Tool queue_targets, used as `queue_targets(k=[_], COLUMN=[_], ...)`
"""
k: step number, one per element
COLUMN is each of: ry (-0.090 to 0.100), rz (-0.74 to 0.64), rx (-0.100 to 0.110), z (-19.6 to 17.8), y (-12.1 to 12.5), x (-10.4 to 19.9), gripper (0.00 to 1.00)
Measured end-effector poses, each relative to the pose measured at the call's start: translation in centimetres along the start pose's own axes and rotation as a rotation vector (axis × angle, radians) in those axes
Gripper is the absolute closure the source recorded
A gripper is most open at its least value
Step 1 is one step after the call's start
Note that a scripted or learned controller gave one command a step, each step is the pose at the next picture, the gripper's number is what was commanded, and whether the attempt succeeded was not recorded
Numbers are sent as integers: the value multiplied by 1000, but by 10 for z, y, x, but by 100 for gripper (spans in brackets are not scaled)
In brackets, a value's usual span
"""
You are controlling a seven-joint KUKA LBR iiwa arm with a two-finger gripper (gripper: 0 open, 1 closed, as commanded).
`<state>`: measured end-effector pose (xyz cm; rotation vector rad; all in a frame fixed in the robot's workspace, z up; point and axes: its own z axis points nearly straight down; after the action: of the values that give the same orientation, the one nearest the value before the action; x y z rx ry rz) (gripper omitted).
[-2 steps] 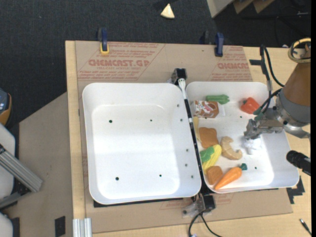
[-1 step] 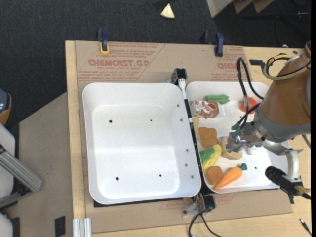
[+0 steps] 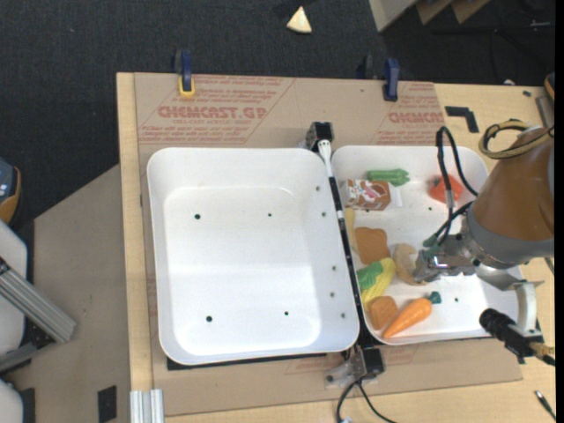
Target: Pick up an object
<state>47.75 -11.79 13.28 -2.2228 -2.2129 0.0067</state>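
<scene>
The right bin (image 3: 458, 329) holds several toy foods: a green item (image 3: 389, 176), a brown-and-white packet (image 3: 369, 195), a red piece (image 3: 443, 188), an orange-brown slab (image 3: 371, 245), a tan lump (image 3: 404, 259), a yellow-green corn-like piece (image 3: 374, 278), a small orange round (image 3: 382, 311) and a carrot (image 3: 408, 316). My gripper (image 3: 426, 266) hangs low in this bin, just right of the tan lump and above the carrot. The arm's grey and orange wrist (image 3: 515, 218) covers the bin's right part.
The left bin (image 3: 176, 236) lies beside the right one, split by a black hinge strip (image 3: 339, 227). Both sit on a brown board (image 3: 141, 148) with blue clamps (image 3: 184, 64) at the back. A black cable (image 3: 449, 174) loops over the right bin.
</scene>
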Motion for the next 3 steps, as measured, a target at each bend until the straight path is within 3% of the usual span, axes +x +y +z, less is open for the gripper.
queue_targets(k=[2,3], ry=[1,5], rz=[-14,-14], rx=[-15,-25], z=[-146,-284], y=[2,1], x=[125,182], gripper=[100,100])
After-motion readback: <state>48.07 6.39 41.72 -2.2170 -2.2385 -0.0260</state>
